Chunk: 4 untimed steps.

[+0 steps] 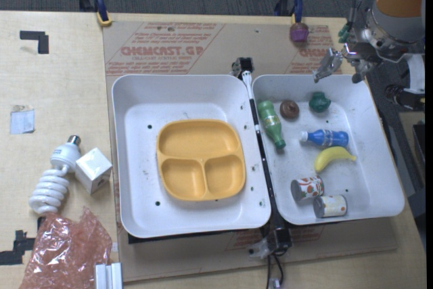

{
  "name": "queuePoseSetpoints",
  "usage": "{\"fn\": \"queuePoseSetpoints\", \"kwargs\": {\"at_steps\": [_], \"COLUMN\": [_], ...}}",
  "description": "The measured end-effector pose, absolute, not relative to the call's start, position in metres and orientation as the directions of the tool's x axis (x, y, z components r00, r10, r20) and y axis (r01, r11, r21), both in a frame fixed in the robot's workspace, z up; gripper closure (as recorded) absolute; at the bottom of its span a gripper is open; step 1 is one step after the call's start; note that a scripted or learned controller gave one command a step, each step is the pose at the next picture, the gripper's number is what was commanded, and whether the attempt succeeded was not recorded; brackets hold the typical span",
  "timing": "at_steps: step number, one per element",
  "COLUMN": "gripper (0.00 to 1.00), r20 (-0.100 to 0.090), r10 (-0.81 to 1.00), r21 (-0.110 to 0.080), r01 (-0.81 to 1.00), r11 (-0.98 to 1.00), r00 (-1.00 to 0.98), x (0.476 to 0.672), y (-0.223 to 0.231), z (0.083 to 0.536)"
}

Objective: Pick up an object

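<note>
Above the far rim of the right bin [379,139], end effector [329,68] open and holding nothing, poised near the green ball [319,103] just below; approach step, next calling for a descent and closing around it.

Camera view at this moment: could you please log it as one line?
gripper: above right bin's far rim, holding nothing | right bin: bottles, banana, cans, all loose | left bin: yellow tray
</note>
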<state>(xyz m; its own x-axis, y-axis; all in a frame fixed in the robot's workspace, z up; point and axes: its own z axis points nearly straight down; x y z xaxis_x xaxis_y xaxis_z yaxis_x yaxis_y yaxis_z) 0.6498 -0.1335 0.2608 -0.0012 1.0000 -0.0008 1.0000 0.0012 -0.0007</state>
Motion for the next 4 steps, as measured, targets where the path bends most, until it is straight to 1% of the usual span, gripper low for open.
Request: {"fn": "queuePoseSetpoints", "kwargs": {"at_steps": [1,2,3,4], "gripper": [0.00,0.00,0.00,1.00], "r20": [-0.001,0.000,0.000,-0.001], "r10": [1.000,1.000,1.000,1.000], "r21": [0.000,0.000,0.000,0.002], "r01": [1.000,1.000,1.000,1.000], "r11": [-0.002,-0.002,-0.003,-0.004], "r00": [0.002,0.002,0.003,0.004], "x": [0.625,0.587,0.516,0.517], "y": [-0.115,-0.094,-0.095,-0.096], "z": [0.128,0.092,0.092,0.102]}}
